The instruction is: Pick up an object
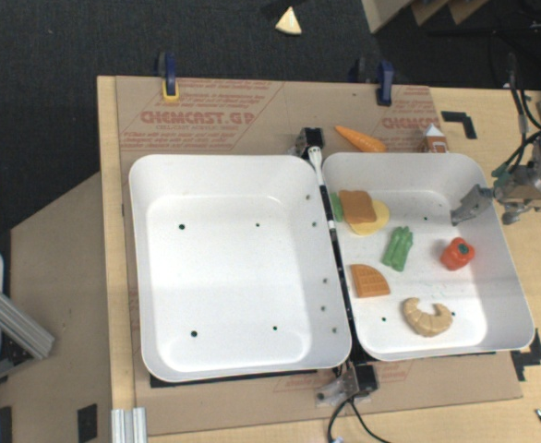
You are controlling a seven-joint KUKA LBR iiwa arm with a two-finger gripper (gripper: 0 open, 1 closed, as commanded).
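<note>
**Gripper poised at the right bin's edge, nothing picked yet**

Starting on the left: the shallow white left bin (pixel 224 266) sits bare-floored, so no business there. Over the divider into the shallow white right bin (pixel 492 330), and here's the choice. Nearest the divider, a tan square sandwich-like piece on a pale yellow disc (pixel 361 210), with a flat orange wedge (pixel 370 281) below it. Moving along, a green ridged plastic vegetable (pixel 398 248) stands mid-bin, and a beige croissant-shaped toy (pixel 427 317) lies towards the near wall. Then the red tomato-like toy with a green top (pixel 456 254), closest to the arm.

At the far right, the grey two-finger gripper (pixel 469 206) hovers near the bin's upper right wall, with nothing between its fingers; whether they are spread or closed I cannot tell from this angle.

My read: this is the approach step, no target committed. The red toy looks the likeliest pick, and taking it calls for a short move inward, then a descent straddling it before closing.
</note>
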